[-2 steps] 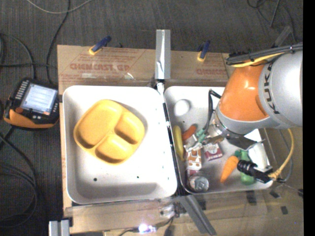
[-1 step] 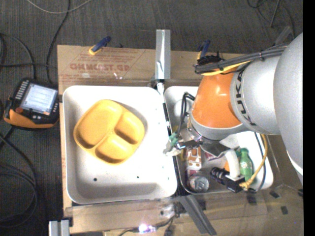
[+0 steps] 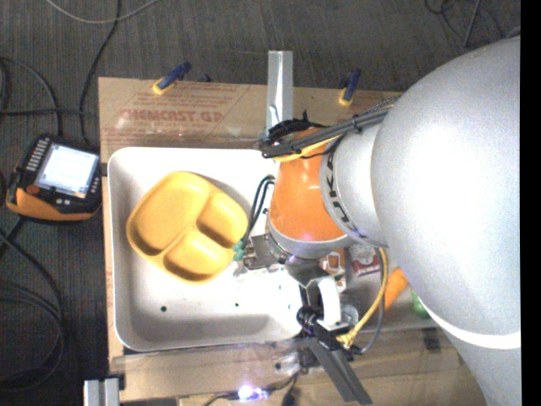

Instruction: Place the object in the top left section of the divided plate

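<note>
Writing in faded red on the brown board (image 3: 194, 117) reads "CHEMCAST GP", as best I can make out. The board lies under the white bin (image 3: 211, 311), and 2 clamps, each blue and yellow, grip its far edge: 1 (image 3: 172, 76) on the left and 1 (image 3: 348, 85) on the right. A metal post (image 3: 281, 79) stands between them.

A yellow plate (image 3: 188, 225) with 3 parts lies in the bin, in its upper half, turned a bit. The big grey arm (image 3: 456, 193) comes in from the right, with its orange band (image 3: 306, 201) just right of the plate. The gripper (image 3: 250, 257) sits low at the plate's right edge. I cannot tell if it is spread or closed, or if it holds anything.

Right of the band, partly under the arm, lie a red and white pack (image 3: 363, 266), an orange thing (image 3: 397, 284) and a bit of green (image 3: 419, 304). The words on the pack are too small to read. I cannot tell which one is the object for the plate.

The floor (image 3: 211, 15) is dark grey carpet with thin cables across it. A hand box (image 3: 55, 178) with a lit screen lies on it, left of the bin.
</note>
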You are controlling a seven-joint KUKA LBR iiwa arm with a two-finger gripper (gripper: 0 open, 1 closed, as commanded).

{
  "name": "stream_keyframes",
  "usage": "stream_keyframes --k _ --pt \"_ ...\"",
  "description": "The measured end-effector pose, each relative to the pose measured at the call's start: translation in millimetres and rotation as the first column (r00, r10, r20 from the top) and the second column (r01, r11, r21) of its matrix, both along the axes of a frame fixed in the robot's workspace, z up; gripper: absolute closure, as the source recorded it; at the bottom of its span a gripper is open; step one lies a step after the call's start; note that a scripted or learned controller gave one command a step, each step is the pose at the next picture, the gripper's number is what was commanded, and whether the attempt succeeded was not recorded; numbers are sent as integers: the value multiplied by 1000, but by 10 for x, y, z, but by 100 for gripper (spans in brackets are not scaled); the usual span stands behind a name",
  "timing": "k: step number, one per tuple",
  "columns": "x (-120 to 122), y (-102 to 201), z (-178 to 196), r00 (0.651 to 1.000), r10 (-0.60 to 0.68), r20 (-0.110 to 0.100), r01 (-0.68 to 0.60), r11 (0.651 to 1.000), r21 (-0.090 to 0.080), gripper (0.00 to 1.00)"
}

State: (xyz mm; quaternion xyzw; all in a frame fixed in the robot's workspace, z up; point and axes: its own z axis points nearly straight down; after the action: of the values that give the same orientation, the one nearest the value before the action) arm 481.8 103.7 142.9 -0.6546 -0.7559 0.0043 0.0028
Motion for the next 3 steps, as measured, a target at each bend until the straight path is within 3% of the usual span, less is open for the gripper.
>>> stream_keyframes --k 1,2,3 --pt "15 669 724 999 -33 4 33 999 -4 100" --pt "23 463 769 999 42 4 -42 999 -3 100" --pt "22 465 767 999 42 4 -42 999 -3 0"
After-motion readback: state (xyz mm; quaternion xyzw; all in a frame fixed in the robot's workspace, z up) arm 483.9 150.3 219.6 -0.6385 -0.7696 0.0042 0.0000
